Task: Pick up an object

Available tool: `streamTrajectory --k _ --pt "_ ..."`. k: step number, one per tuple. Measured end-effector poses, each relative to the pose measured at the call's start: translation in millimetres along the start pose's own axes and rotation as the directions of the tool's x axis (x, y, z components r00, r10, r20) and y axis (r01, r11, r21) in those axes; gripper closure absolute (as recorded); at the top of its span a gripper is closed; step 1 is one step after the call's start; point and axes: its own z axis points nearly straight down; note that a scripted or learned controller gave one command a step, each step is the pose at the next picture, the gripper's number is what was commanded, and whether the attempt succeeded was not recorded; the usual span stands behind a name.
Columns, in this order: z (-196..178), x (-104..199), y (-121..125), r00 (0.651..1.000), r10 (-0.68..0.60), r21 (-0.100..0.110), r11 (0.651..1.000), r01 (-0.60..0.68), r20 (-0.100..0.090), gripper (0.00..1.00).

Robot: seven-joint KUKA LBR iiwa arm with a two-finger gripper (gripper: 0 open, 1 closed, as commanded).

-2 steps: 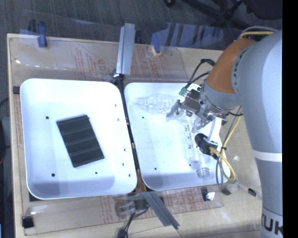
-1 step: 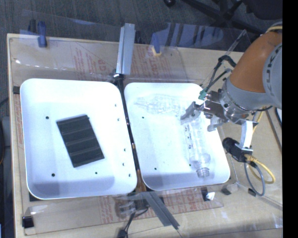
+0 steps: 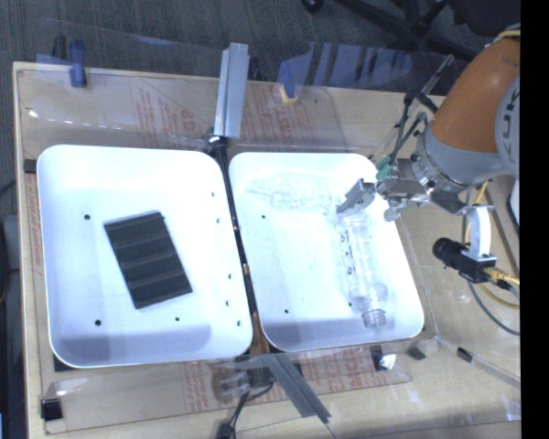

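While the gripper [image 3: 371, 199] is hanging over the right bin's [image 3: 293, 323] far right corner, whether clenched or released I cannot tell, a clear plastic bottle [image 3: 361, 268] is lying along that bin's right edge, and a dark ridged pad [image 3: 147, 259] is sitting mid-left bin [image 3: 73, 337].

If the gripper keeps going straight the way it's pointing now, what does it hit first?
The gripper points down and left into the right bin. Most likely it meets the clear plastic bottle lying just below it, or the bin floor beside it; depth is hard to judge from above.
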Motion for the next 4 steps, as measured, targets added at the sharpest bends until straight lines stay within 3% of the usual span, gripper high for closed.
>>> streamTrajectory --k 1,2,3,4 --pt "9.3 -2.3 13.5 1.0 -0.007 0.0 1.0 0.007 0.0 0.0" --pt "15.4 -3.2 21.7 0.995 -0.097 -0.002 0.995 0.097 0.0 0.0" --pt "5.7 -2.3 22.7 0.995 -0.102 -0.003 0.995 0.102 0.001 1.0" --pt "-3.9 -1.7 23.5 0.994 -0.108 -0.004 0.994 0.108 0.001 1.0"
